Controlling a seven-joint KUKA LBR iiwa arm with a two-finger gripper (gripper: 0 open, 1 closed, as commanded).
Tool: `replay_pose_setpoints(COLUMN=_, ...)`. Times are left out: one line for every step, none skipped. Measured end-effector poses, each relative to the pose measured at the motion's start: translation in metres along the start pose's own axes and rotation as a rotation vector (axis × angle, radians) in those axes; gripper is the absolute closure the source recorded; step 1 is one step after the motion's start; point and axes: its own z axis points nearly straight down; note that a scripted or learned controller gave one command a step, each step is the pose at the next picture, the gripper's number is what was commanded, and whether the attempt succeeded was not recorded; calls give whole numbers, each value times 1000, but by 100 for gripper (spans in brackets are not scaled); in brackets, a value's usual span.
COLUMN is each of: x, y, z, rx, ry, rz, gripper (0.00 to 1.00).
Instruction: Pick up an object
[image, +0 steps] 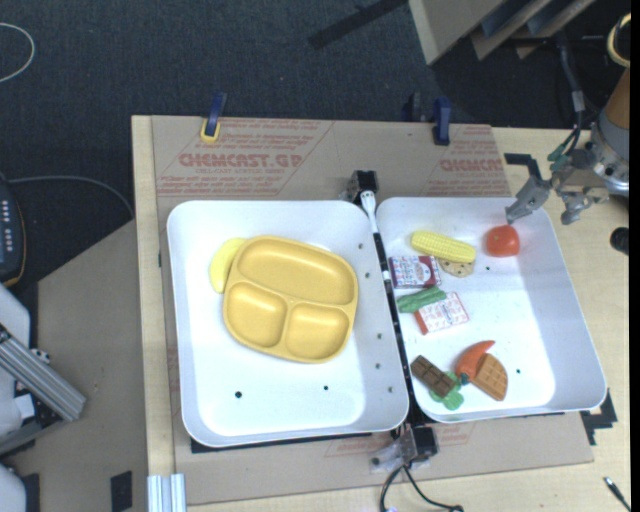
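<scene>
Red "CHEMCAST" lettering (240, 158) marks the worktop (300, 150) at upper centre. The gripper (550, 200), jaws spread and holding nothing, hangs above the tomato (502, 240).

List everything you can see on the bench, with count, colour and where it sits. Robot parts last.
left bin: 1, white, left half of bench
right bin: 1, white, right half of bench
divided plate: 1, yellow, centre of left bin
banana: 1, yellow, tucked under the plate's left edge
corn cob: 1, yellow, top of right bin
cookie: 1, tan, just below the corn
tomato: 1, red, top right of right bin
packets: 2, red and white, left side of right bin
green bean: 1, green, between the packets
chocolate bar: 1, brown, bottom of right bin
waffle: 1, brown, bottom of right bin
clamps: 2, yellow and blue, bench's far edge
gripper: 1, grey, above the right bin's far right corner
</scene>
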Motion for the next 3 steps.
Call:
replay_pose_setpoints(x=1, y=3, z=-10, rx=-15, ry=-3, rz=-4, gripper=0)
replay_pose_setpoints(x=1, y=5, z=53, rx=-10, ry=-2, rz=-5, gripper=0)
replay_pose_setpoints(x=2, y=13, z=112, rx=-14, ry=1, rz=-6, gripper=0)
